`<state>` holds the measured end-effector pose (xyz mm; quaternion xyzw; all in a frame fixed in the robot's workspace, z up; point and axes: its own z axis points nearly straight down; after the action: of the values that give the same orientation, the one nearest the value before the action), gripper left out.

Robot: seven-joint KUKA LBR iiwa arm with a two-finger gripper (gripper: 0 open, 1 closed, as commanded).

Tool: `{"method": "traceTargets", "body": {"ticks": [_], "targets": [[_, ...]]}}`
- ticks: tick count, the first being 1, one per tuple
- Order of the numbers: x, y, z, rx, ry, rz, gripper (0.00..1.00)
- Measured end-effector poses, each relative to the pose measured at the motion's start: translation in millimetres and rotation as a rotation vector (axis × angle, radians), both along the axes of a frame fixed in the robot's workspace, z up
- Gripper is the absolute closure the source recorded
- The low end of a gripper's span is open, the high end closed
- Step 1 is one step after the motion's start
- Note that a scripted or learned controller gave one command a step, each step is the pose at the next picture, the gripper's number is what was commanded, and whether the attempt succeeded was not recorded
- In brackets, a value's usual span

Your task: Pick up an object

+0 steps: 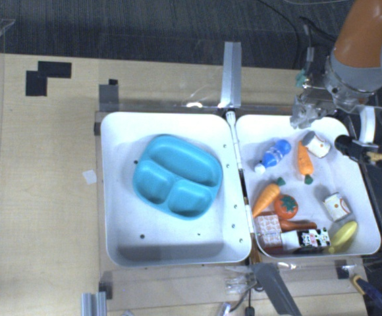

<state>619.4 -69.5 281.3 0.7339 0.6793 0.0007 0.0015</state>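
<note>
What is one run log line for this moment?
grey two-finger gripper: above right white bin back edge | holding: nothing seen | blue sectioned plastic plate: left white bin

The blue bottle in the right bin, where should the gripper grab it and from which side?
Probably from above, across the middle of the blue bottle. It lies flat and slanted, white cap down-left, with bare floor along both long sides, so fingers closing across its narrow width should fit.

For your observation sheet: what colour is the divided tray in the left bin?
Light blue; the tray shows best in the camera view.
</note>
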Motion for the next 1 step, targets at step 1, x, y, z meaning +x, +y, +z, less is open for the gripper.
{"method": "traceTargets", "body": {"ticks": [1], "targets": [[-31.6,17.2,17.9,0.000,0.004,-0.284,1.00]]}}
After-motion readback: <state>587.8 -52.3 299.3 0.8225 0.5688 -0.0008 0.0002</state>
